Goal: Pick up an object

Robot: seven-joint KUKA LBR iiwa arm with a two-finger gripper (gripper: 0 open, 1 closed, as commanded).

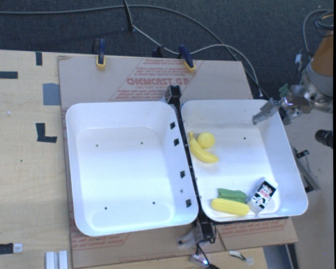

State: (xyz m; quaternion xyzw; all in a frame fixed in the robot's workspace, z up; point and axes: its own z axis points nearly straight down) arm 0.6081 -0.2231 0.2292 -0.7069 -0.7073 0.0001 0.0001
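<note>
- Camera view, looking down at a slant: two shallow white bins of smooth, glossy plastic with rounded corners sit side by side on a sheet of brown cardboard laid over the pale wooden surface (16, 150).
- Left bin (81, 167): four small dark dots mark its floor.
- Right bin (235, 114): a curved yellow banana (203, 153) lies near the divide, touching a rounded yellow lemon (206, 140) just behind it.
- Near the front rim, a knobbly yellow corn cob (230, 207) lies against a flat green piece (233, 194); a small black-and-white box (263, 194) sits just beside them.
- Grey metal end effector (267, 112) hangs over the right bin's far right corner, well apart from every object; how far its fingers are open cannot be told, and nothing is seen in its grasp.
- Two clamps, blue with yellow tips, pinch the cardboard's far edge.
</note>
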